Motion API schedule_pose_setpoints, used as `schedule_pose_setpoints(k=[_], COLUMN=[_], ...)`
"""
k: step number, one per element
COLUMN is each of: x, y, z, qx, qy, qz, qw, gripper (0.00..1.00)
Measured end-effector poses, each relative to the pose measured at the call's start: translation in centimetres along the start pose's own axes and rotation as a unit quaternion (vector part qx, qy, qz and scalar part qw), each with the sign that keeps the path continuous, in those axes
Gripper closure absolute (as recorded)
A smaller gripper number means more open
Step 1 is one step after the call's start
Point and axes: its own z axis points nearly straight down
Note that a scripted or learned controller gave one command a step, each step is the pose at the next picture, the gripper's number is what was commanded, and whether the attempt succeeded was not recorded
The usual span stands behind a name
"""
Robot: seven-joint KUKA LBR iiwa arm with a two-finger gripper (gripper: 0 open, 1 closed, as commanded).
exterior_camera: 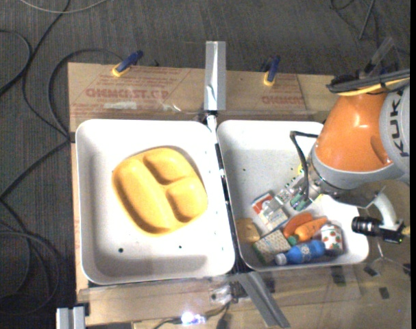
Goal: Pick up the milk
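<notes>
Orange-banded arm (358,139) hides its fingers, grip unreadable, over milk (268,208) in right bin (262,146).

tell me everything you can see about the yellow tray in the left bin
The yellow tray is a rounded-corner square that looks like moulded plastic, matte and uniformly yellow-orange. Raised ridges split it into three compartments: one long one along one side and two smaller ones beside it. It lies flat, turned at an angle to the bin walls, near the middle of the left bin, resting on the floor and touching nothing else.

The arm (362,142) is showing a rounded orange band over a grey wrist, with black lettering beside the orange.
</notes>
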Motion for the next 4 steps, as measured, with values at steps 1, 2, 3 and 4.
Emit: schedule_pose_setpoints(k=[1, 2, 3, 4], x=[0.0, -4.5, -7.0, -5.5], y=[0.0, 5.7, 2.9, 8.2], z=[0.0, -2.7, 10.4, 0.8], qx=[0.000, 0.001, -0.002, 0.001], qy=[0.000, -0.001, -0.004, -0.002], qz=[0.000, 0.057, 0.079, 0.095], qw=[1.0000, 0.9984, 0.9969, 0.9955], gripper=[0.00, 0.00, 0.00, 0.00])
